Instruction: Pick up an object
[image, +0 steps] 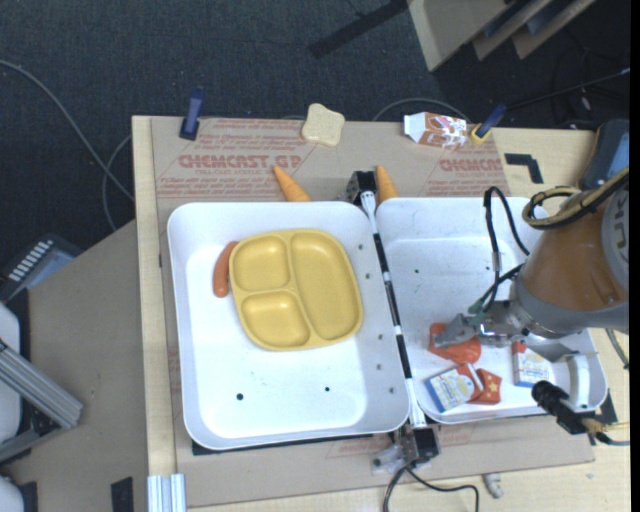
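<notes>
End effector (462, 328) sits low in the right bin (440, 240), tips at a red-orange object (455, 348), likely the pick target; grip state unreadable. Small packet (449, 388) lies just below it. Yellow tray (296, 288) rests well left, in the other bin.

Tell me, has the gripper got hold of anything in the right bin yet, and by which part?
Cannot be told. The gripper sits at the upper edge of an orange-red object in the right bin, touching or overlapping it, but no grasp is visible.
</notes>
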